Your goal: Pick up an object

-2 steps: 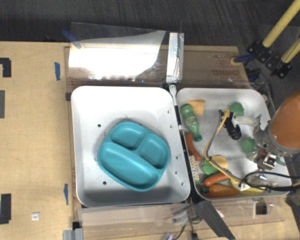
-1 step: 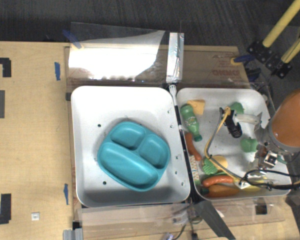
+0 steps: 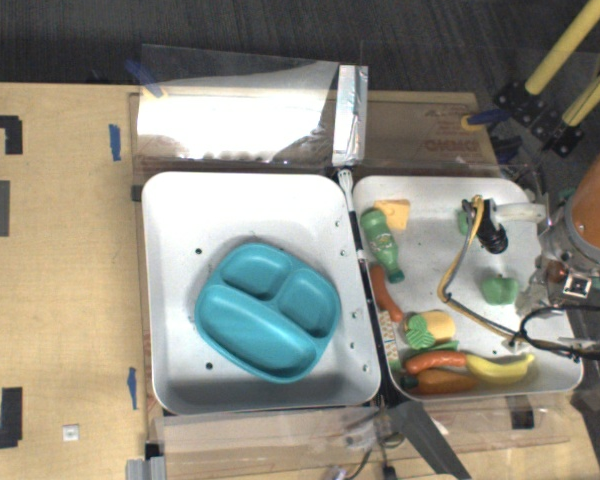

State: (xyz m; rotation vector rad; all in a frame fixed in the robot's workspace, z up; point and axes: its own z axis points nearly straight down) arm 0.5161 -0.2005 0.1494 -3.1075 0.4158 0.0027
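Hand (image 3: 560, 278) over right bin (image 3: 430, 263) edge, grip unclear; green piece (image 3: 499, 289) just beside.

The plate (image 3: 268, 310) is teal, the bottle (image 3: 381, 244) green, the banana (image 3: 500, 368) yellow.

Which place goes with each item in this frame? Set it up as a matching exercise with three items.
Items:
1. blue divided plate
2. banana
3. green bottle

Places:
A. right bin, along the view's bottom edge
B. right bin, beside the wall shared with the left bin
C. left bin, middle

Pairs: 1-C, 2-A, 3-B.
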